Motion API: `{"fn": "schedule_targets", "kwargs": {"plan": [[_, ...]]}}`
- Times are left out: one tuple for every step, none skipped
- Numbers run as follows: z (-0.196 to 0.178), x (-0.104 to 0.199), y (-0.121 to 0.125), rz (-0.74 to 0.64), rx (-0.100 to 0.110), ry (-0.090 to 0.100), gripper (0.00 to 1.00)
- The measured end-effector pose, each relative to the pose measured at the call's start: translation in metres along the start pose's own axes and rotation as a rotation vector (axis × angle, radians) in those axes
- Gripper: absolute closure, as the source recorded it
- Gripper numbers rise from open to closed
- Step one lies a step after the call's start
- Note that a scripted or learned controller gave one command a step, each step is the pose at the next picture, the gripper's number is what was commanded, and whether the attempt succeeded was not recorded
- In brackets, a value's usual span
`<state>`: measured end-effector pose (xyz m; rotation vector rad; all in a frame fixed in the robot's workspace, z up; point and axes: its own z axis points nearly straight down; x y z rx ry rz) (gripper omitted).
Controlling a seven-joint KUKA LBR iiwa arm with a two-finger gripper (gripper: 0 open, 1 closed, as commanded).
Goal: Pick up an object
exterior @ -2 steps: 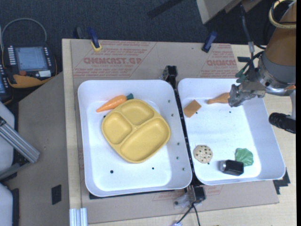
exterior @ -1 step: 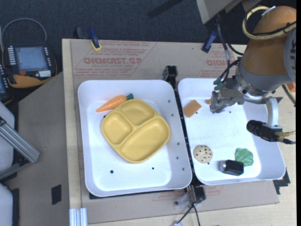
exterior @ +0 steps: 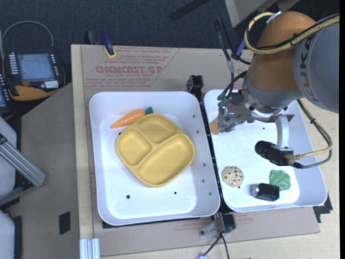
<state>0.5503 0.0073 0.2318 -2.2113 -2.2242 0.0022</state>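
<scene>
Orange object [exterior: 214, 126] sits at 9 o'clock edge of right bin [exterior: 307, 193] — gripper [exterior: 229, 118] low just beside it, finger state can't tell — nothing visibly lifted, pick not yet done.

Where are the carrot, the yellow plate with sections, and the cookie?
carrot [exterior: 127, 118], camera view, middle of its orange body.
yellow divided plate [exterior: 156, 150], camera view, the ridge where its sections meet.
cookie [exterior: 233, 176], camera view, centre of its speckled top.
</scene>
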Motion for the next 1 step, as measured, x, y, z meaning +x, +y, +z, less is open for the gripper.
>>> {"fn": "schedule_targets", "kwargs": {"plan": [[-0.0053,0.0497,-0.0105,0.000,-0.002,0.000,1.00]]}}
